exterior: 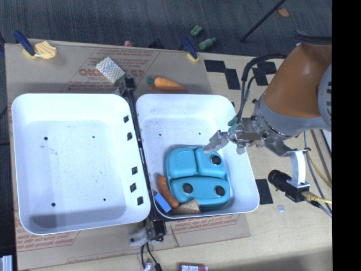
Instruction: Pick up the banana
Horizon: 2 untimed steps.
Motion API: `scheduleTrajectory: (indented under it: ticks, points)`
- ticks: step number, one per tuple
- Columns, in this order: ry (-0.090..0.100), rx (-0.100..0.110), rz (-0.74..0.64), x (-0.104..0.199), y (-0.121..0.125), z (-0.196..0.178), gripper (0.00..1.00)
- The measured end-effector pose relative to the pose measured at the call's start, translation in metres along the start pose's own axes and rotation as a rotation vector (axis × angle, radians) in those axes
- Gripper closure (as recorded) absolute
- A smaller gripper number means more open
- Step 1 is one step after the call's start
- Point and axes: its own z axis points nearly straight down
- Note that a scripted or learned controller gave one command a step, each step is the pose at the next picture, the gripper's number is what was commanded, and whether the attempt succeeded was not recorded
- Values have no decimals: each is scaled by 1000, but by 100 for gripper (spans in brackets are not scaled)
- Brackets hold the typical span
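Note:
My gripper hangs over the right bin, near its right wall and just above the upper right corner of a light blue moulded tray. Nothing can be made out in its grasp. The blue tray lies in the front half of the right bin. Against its left side rest an orange sausage-shaped toy, a small blue block and a tan wedge.
The left bin sits beside the right one. Behind the bins, on the cardboard, lie a toy carrot and a checkered block. A yellowish piece with a blue clamp is at the back left corner.

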Motion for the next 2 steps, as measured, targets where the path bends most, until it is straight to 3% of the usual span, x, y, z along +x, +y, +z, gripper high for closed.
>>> scheduleTrajectory:
  ticks: [1, 2]
  points:
    - [-2, -1, 223, 50, 15, -18, 0]
    - [0, -2, 393, 123, -3, -72, 0]
